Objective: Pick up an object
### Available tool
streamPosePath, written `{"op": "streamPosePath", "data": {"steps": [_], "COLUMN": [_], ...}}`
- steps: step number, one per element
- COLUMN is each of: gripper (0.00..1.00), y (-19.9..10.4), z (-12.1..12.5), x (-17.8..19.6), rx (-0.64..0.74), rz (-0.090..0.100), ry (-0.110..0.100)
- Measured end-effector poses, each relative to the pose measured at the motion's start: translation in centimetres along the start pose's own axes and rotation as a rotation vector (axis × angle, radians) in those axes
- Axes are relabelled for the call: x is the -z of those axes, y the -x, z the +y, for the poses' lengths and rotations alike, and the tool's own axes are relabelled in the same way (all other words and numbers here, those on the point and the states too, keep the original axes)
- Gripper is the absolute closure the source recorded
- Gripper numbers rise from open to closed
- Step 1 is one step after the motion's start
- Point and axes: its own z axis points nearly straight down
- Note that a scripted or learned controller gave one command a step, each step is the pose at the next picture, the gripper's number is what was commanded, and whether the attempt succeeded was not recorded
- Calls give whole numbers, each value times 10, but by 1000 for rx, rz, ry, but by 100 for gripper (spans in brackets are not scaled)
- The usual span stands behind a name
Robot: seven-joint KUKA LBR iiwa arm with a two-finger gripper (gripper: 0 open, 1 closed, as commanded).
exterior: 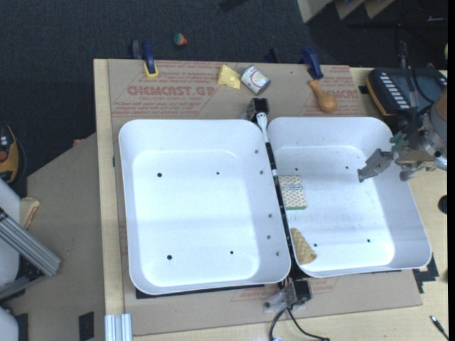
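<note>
Gripper [387, 163] sits over the right edge of the right bin [334, 130], fingers spread apart with nothing between them. Inside that bin, against its left wall, lies a flat patterned packet [292, 192]; nearer the front left corner lies a tan wedge-shaped piece [303, 246]. Both are well apart from the gripper. Left bin [188, 130] adjoins it on the table [114, 91]. Behind the bins lie a yellow piece [229, 77], a small can [254, 79] and a wooden-coloured pear shape [323, 96].

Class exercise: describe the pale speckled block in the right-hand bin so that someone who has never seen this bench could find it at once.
Start at the right bin and go to its left wall. The speckled block lies there, about halfway down. It is rectangular and pale with greenish specks, unlike the tan wedge-shaped piece nearer the front corner.
</note>
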Motion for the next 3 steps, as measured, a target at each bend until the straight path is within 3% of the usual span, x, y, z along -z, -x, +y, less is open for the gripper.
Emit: {"op": "streamPosePath", "data": {"steps": [1,2,3], "gripper": [0,100,100], "y": [14,12,-42], "z": [-6,-6,-18], "x": [163,163,71], "rx": [1,1,5], "rz": [-8,-4,4], "ry": [21,6,-10]}}
